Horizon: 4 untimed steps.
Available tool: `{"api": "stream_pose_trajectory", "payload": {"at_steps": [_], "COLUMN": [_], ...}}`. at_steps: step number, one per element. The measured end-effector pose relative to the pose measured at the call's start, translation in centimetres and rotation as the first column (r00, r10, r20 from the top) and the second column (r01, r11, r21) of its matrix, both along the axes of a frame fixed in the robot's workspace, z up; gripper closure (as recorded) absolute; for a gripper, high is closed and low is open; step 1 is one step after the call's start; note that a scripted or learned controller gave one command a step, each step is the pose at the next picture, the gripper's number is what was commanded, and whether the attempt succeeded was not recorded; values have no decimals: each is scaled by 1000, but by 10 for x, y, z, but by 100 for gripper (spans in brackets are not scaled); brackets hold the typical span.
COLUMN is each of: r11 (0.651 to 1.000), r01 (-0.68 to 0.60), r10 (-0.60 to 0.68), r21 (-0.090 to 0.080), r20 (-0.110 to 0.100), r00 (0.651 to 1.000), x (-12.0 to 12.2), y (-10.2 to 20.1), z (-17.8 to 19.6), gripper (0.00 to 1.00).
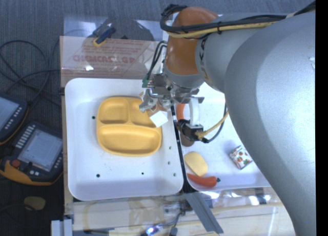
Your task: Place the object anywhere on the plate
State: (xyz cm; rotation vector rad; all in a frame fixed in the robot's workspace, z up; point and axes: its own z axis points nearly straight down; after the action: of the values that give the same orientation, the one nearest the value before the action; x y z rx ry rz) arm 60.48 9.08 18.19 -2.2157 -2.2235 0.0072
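The yellow divided plate (127,126) lies in the left white bin (82,178). My gripper (155,105) hangs over the plate's right rim, under the orange-banded wrist. A small white block (159,120) sits right at the gripper's tip, above the rim of the plate. The gripper body hides whether the block is gripped or resting on the plate.
The right bin (225,176) holds a pale yellow lemon-like piece (196,163), a red chili (202,180), a small patterned box (240,157), an orange piece (180,111) and a brown item (186,133) by the divider. A cardboard sheet (107,58) lies behind the left bin.
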Motion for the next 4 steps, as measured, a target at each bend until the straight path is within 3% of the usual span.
{"api": "stream_pose_trajectory", "payload": {"at_steps": [1,2,3,4], "r11": [1000,1000,1000,1000], "r01": [0,-2,0,-10], "r10": [0,2,0,10], "r21": [0,-1,3,15], "r20": [1,-3,11,20], "r00": [1000,1000,1000,1000], "x": [0,0,-7,-6], "y": [0,1,31,40], "z": [0,8,-39,-35], "gripper": [0,100,100,0]}}
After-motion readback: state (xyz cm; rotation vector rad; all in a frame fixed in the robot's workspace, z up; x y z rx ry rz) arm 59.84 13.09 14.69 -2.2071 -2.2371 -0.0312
